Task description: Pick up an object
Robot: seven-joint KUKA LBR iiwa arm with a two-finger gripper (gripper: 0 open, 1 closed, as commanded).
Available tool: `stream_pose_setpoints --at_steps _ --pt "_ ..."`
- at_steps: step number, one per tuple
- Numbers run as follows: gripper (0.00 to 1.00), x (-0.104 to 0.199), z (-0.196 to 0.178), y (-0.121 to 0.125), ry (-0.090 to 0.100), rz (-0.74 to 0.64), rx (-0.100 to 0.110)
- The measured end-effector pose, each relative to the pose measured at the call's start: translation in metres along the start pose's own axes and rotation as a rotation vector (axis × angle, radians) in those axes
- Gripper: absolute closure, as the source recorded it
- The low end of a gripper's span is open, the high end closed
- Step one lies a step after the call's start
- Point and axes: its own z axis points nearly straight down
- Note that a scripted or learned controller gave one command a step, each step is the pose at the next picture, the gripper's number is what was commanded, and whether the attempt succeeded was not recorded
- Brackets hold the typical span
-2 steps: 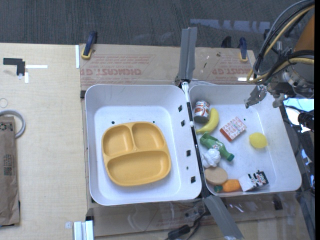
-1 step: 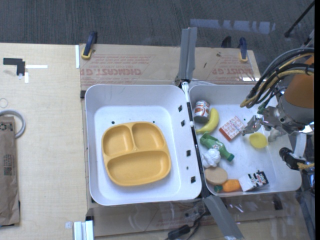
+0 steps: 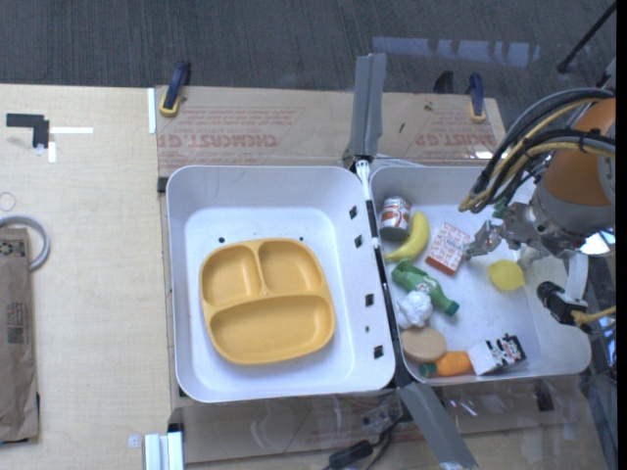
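My arm (image 3: 573, 179) comes in from the right, orange band up top, wrist bent down. My gripper (image 3: 487, 238) sits low, pointing left. Cables loop over my wrist.

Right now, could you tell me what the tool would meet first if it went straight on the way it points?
Probably the red and white box: the tool points left towards it, just beside it. Height above the bin is unclear.

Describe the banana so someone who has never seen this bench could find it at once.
Look in the right-hand bin, near the wall it shares with the other bin. The banana lies there just below a small can and left of a red-and-white box. It is the only long, curved yellow item; the other yellow piece is round.
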Motion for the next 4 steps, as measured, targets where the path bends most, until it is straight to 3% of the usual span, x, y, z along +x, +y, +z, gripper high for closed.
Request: stream_pose_setpoints --at_steps 1,2,3,4 --pt "0.00 0.016 0.000 0.035 0.000 -0.071 0.000" --pt "0.00 -0.016 0.001 -0.023 0.007 -0.077 0.004" --pt "1.00 -0.020 -0.008 -0.023 0.000 -0.071 0.002" --pt "1.00 0.021 -0.127 -0.046 0.000 -0.200 0.002"
